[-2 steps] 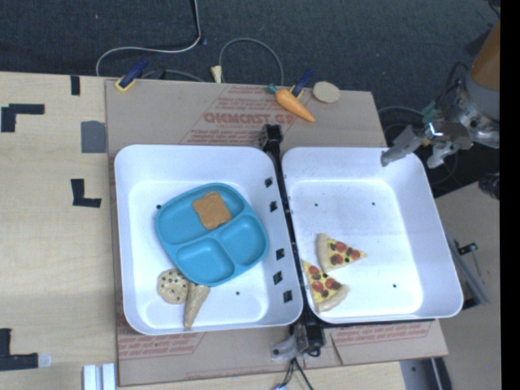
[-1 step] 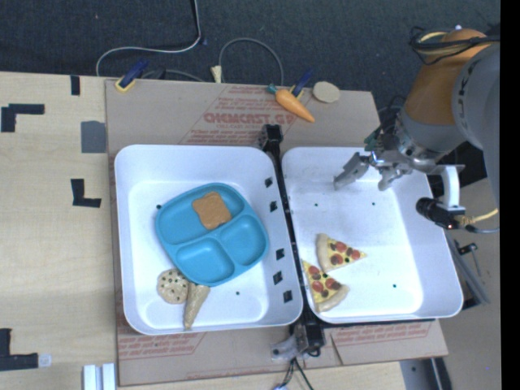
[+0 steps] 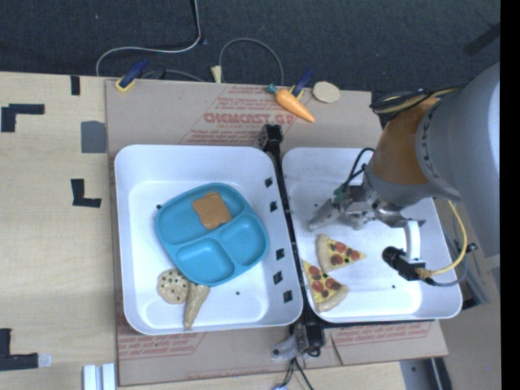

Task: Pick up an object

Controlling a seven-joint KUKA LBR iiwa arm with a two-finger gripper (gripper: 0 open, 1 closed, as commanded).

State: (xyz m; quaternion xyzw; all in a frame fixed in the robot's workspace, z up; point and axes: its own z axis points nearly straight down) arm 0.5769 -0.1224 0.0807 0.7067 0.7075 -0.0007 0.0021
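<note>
Gripper (image 3: 325, 214) is low in the right white plastic bin (image 3: 439, 299), centre-right of frame, pointing toward the black divider strip (image 3: 280, 210) between the bins. The two metal fingers (image 3: 318, 218) look splayed slightly apart with nothing between them, so no grasp yet.

Nearest candidate: the triangular toy pizza slice with red pepperoni spots (image 3: 337, 254), lying flat on the bin floor just below and right of the fingertips, near but not touching. A second pepperoni pizza slice (image 3: 323, 287) sits lower, against the bin's left wall near the lower-centre of frame; they are close, possibly touching at a corner, can't tell.

My read on doing it well:
- Go for the upper slice. It has clear floor on its top and right sides.
- It's thin and flat, so the fingers need to reach the floor and straddle a narrow part of the wedge, probably the tip, rather than the wide crust.
- Shift down-frame and slightly right before closing; closing where it is now would likely catch nothing.
- Watch the second slice: a sloppy approach could push one into the other.

Left white plastic bin (image 3: 130, 218) holds a blue sectioned plastic tray (image 3: 236, 250) with a brown toast-like square (image 3: 212, 210) on it, plus a speckled cookie (image 3: 171, 286) and a tan cone (image 3: 194, 302) at lower left. All farther away, not worth the reach.
</note>
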